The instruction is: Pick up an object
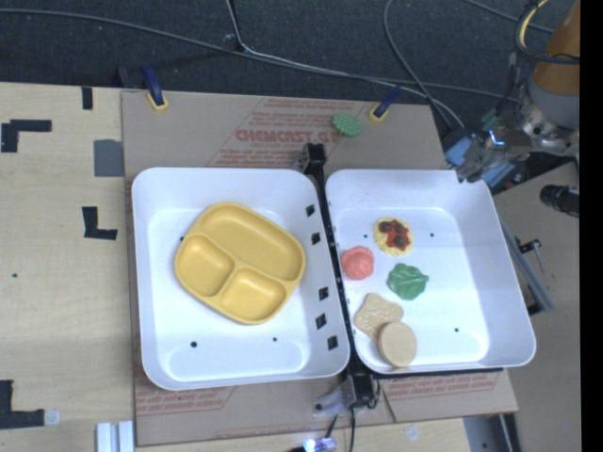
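The right white bin (471,217) holds several small food toys: a yellow piece with red topping (394,236), a pink round piece (357,263), a green leafy piece (407,281), a tan slice (376,313) and a round tan disc (397,344). My gripper (474,162) hangs over the bin's far right corner, above and to the right of the toys, with nothing seen between its fingers. The arm's orange band (565,36) shows at the top right.
The left white bin (160,205) holds a yellow divided plate (239,262). A small green toy (347,124) lies on the cardboard behind the bins. Cables run across the dark floor at the back, and clamps hold the cardboard's far edge.
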